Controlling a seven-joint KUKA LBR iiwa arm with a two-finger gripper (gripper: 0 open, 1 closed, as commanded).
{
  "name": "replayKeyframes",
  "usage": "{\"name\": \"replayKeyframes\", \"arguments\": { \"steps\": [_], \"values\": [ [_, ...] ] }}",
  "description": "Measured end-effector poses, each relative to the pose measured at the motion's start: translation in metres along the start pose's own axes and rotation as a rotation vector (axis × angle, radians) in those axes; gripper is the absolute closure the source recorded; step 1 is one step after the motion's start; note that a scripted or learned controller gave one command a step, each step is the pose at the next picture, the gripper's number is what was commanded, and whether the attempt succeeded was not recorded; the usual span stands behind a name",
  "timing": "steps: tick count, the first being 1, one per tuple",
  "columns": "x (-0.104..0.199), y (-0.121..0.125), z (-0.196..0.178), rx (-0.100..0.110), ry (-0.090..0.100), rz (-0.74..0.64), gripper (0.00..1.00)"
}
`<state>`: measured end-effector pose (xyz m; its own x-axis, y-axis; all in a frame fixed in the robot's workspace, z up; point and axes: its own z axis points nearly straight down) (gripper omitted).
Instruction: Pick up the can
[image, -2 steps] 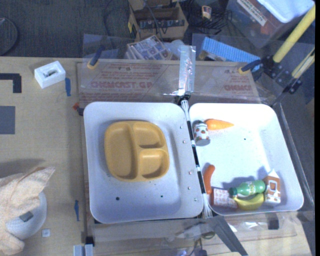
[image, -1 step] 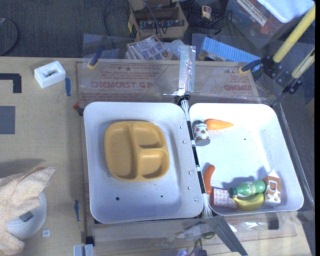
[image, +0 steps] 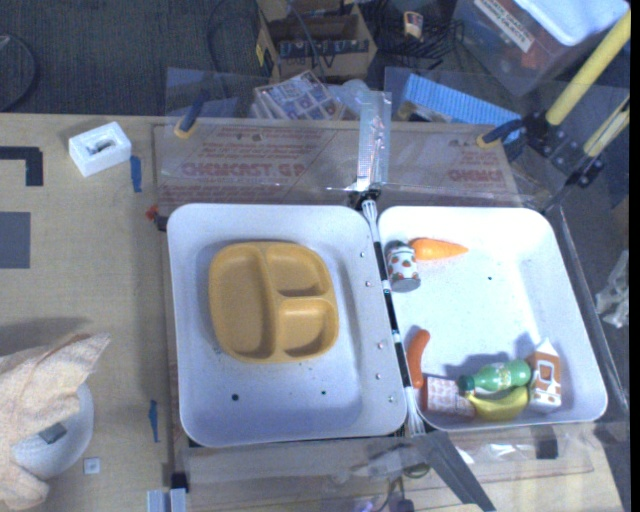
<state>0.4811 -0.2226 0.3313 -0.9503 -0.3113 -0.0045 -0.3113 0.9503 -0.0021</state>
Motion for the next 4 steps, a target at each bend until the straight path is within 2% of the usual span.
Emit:
{"name": "replayKeyframes", "arguments": {
  "steps": [1,2,3,4],
  "values": [
    [-0.028,-0.01,-0.101,0.004,-0.004,-0.453,1.0],
    [-0.014,-0.006,-0.105,0.001,-0.002,-0.986,1.0],
    [0.0,0.002,0.085,-0.004,0.0,-1.296,1.0],
    [-0.019,0.009,-0.071,-0.002,-0.002,-1.354,1.0]
  ]
}}
